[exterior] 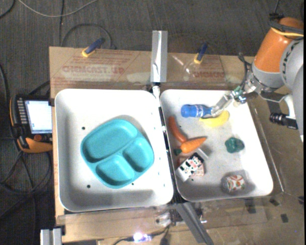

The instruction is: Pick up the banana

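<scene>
Illumination was even and moderately bright from overhead. The white bins [112,200] appeared near overexposure, with soft shadows along their inner walls. The surrounding floor [41,24] was dim. Focus was slightly soft overall, with mild graininess.

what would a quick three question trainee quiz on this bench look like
1. True or false: the banana lies in the left bin.
2. What touches the banana's left end? A) blue bottle B) green toy C) carrot
3. What sits in the left bin?

Key: 1. False, it lies in the right bin, under the gripper. 2. A. 3. A teal divided plate.
</scene>
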Robot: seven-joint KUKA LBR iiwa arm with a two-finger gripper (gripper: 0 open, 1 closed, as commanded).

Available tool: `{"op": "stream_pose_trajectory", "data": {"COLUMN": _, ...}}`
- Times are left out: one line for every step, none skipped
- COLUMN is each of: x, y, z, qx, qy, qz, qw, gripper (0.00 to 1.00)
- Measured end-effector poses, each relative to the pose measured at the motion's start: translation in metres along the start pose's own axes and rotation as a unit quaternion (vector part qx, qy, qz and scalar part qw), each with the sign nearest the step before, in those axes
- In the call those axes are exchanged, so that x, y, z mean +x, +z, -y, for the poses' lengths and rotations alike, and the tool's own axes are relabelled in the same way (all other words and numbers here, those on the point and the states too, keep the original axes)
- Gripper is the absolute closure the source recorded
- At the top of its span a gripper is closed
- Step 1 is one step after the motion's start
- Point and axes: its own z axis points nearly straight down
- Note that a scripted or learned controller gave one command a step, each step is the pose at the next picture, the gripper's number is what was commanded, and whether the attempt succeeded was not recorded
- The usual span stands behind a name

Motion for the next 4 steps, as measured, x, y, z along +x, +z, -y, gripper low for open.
{"op": "stream_pose_trajectory", "data": {"x": 0.0, "y": -0.033, "z": 0.0, "qx": -0.001, "qy": 0.019, "qz": -0.002, "qw": 0.9998, "gripper": 0.0}}
{"op": "stream_pose_trajectory", "data": {"x": 0.007, "y": 0.03, "z": 0.005, "qx": -0.002, "qy": -0.022, "qz": -0.005, "qw": 0.9997, "gripper": 0.0}}
{"op": "stream_pose_trajectory", "data": {"x": 0.024, "y": 0.041, "z": 0.05, "qx": -0.01, "qy": -0.047, "qz": 0.001, "qw": 0.9988, "gripper": 0.0}}
{"op": "stream_pose_trajectory", "data": {"x": 0.025, "y": 0.035, "z": 0.049, "qx": -0.01, "qy": -0.047, "qz": 0.0, "qw": 0.9988, "gripper": 1.0}}
